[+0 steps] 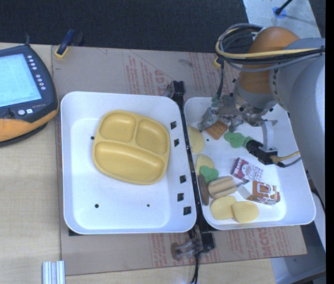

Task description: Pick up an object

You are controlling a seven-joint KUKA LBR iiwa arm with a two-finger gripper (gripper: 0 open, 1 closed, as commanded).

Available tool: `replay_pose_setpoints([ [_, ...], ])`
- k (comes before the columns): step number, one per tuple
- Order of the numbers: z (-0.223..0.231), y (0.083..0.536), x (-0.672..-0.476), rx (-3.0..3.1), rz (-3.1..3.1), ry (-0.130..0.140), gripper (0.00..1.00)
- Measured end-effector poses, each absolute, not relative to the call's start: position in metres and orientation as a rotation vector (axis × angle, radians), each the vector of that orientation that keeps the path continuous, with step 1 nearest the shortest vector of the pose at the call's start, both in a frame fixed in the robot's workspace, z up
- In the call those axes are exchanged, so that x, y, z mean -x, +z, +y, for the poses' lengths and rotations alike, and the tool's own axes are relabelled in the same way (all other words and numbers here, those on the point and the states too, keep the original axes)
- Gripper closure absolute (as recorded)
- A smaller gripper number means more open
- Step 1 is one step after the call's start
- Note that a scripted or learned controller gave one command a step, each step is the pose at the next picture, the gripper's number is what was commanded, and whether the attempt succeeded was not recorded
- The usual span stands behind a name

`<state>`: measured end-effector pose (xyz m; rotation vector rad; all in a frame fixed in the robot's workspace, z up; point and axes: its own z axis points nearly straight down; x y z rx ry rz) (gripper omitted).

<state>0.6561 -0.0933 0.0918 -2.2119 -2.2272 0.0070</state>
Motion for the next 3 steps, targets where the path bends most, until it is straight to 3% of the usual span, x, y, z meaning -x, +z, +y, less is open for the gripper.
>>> replay_pose_setpoints([
  [1,-0.118,0.093,-0.656,2.221,-2.223,0.003,0.00],
  [2,-0.091,0.092,-0.656,2.210,-2.228,0.005,0.00],
  [3,-0.094,0.103,-0.656,2.211,-2.226,0.010,1.00],
])
